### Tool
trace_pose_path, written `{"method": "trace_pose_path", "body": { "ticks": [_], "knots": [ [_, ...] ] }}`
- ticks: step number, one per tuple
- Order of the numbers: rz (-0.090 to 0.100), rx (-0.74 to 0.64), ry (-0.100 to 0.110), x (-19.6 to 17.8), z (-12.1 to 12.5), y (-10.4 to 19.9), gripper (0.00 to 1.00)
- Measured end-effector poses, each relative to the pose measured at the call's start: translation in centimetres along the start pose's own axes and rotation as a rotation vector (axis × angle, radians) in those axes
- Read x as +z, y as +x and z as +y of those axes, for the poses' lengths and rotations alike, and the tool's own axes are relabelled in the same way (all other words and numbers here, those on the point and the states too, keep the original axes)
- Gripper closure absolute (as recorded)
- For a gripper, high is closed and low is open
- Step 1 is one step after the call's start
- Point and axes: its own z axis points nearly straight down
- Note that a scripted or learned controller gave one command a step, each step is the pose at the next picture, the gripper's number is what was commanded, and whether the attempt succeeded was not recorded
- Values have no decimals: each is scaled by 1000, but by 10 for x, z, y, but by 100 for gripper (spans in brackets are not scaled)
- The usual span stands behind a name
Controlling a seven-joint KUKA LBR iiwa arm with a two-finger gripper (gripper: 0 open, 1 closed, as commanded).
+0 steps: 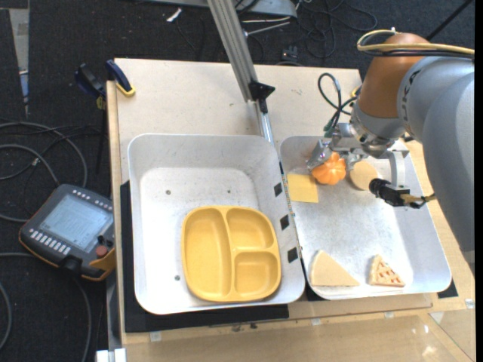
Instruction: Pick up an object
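An orange round fruit [329,172] lies at the far end of the right bin [423,236]. My gripper [333,154] hangs right over it, touching or nearly touching its top; whether the fruit is gripped cannot be made out. A pale round piece [363,174] sits just right of the fruit. A flat yellow square slice [303,188] lies to the fruit's left, by the bin's left wall. Near the front edge of the same bin are a pale triangular wedge [331,271] and a small orange waffle-patterned triangle [386,272].
The left bin [151,179] holds a yellow divided plate [230,253] toward its front. A slanted metal pole [238,40] ends at the bins' shared far corner. The grey arm [445,119] covers the right bin's far right side. A black cable end [391,193] hangs below the wrist.
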Motion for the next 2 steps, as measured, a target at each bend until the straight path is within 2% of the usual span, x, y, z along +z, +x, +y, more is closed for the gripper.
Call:
{"method": "trace_pose_path", "body": {
  "ticks": [1,2],
  "knots": [
    [1,0,-4,-43,2,1,100],
    [0,3,-5,-100,-6,-2,100]
  ]
}}
